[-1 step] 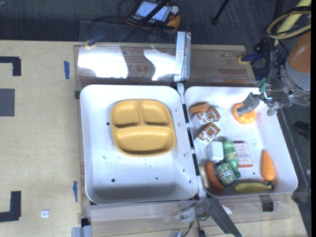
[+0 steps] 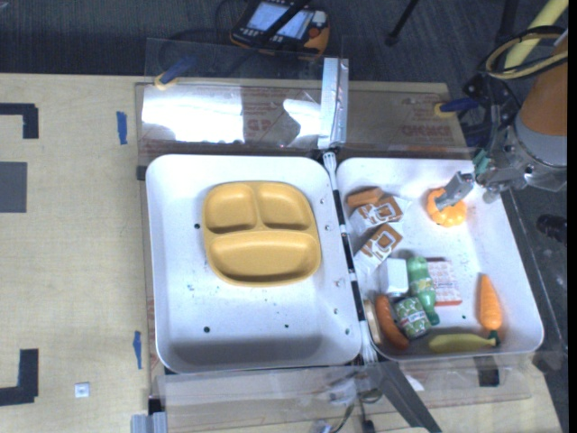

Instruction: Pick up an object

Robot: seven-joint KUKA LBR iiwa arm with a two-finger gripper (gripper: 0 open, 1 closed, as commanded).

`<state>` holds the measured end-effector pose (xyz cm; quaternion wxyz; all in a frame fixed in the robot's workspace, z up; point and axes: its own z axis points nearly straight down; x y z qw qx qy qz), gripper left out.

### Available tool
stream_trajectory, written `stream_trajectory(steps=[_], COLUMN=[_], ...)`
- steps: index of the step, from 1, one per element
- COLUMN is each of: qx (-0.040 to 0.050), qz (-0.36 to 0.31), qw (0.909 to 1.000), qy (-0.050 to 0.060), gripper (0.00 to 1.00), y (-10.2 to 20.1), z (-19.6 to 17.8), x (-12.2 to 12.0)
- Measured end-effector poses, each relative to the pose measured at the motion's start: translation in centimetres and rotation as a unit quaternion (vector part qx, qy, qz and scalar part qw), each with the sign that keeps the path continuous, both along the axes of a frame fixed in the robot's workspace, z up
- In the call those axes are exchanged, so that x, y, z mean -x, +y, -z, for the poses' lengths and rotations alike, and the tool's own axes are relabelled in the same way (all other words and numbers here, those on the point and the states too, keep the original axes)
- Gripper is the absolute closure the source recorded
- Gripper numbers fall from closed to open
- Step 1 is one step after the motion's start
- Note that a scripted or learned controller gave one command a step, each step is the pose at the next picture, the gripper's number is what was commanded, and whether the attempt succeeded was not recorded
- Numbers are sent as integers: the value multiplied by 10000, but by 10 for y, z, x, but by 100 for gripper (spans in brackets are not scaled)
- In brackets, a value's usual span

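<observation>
The orange toy (image 2: 446, 208) sits directly under the gripper (image 2: 462, 188); whether it's clenched or released, I can't tell.

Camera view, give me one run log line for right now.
gripper: above orange toy, right bin | grasp: unconfirmed | yellow tray: left bin
</observation>
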<state>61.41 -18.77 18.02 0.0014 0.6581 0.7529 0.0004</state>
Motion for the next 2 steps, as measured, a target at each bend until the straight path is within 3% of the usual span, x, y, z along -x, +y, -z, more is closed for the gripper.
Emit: stream_trajectory(steps=[1, 2], qx=[-45, -23], qz=[-651, -644], qw=[9979, 9979], qy=[-17, -29], gripper=[0, 100], y=[-24, -26], z=[83, 73], x=[-17, -17])
